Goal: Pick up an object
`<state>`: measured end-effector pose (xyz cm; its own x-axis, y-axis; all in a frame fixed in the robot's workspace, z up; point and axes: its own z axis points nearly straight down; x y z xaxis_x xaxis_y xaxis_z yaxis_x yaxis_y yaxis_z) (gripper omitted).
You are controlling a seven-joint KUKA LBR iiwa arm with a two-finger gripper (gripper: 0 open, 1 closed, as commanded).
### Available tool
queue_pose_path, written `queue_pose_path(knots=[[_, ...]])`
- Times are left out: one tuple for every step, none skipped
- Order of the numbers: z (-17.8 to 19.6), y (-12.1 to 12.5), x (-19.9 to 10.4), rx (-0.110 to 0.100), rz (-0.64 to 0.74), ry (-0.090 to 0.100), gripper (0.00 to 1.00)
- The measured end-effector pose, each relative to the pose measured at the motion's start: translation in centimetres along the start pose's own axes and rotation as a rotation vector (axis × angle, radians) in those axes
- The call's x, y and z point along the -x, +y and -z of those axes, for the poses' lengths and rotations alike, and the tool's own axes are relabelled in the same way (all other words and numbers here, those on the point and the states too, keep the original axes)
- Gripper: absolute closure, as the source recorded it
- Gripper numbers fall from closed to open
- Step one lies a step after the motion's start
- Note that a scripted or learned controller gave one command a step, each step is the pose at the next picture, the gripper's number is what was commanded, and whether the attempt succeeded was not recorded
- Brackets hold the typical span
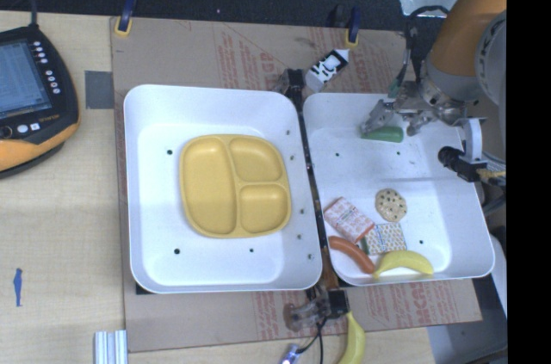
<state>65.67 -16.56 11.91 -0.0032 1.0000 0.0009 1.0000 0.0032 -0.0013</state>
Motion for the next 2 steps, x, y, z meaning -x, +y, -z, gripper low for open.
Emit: queue_pose_path(knots=[[-2.8,-6.0,0.7,-0.004,0.003,-0.002,0.00],[-2.7,0.0,3.3,-0.002,0.001,0.000,0.00]])
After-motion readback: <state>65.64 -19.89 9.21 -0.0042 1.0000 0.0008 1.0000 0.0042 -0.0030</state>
